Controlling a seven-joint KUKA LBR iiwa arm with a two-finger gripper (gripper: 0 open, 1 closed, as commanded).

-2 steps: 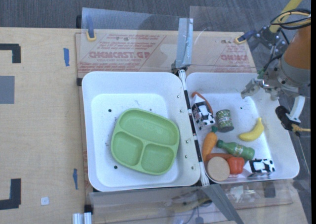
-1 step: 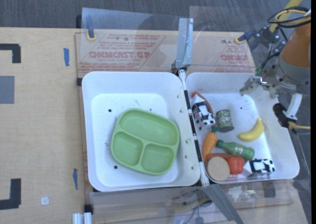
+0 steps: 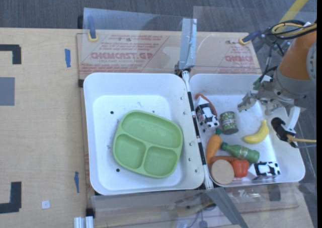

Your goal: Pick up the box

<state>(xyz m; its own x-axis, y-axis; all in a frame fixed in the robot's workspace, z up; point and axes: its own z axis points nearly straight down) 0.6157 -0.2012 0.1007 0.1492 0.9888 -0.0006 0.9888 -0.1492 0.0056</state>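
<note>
Gripper (image 3: 261, 102) over the far part of the right bin (image 3: 297, 171), below the grey wrist and orange band of the arm (image 3: 297, 63). Cannot tell whether spread or pressed together: too small and cluttered at this slant. Nothing seen pinched in it.

Box (image 3: 206, 116), small, black and white, well off from the gripper toward the view's left, against the right bin's left wall, apart from the gripper. Orange loop (image 3: 207, 100) curling just behind the box.

Between box and gripper, nearer the box: 1 green can (image 3: 228, 122), upright. Just below the gripper, toward the near side: 1 banana (image 3: 256, 134), lying curved. Further toward the near side: carrot (image 3: 214, 146), green bottle (image 3: 240, 151) on its side, red item (image 3: 241, 168) and tan round disc (image 3: 222, 171) touching each other. Near the bin's near right corner, well apart from the gripper: 1 more black-and-white item (image 3: 265, 169).

Far from the gripper, across the divide, in the left bin (image 3: 95, 101): 1 green plate (image 3: 147, 144) with 3 compartments
</note>
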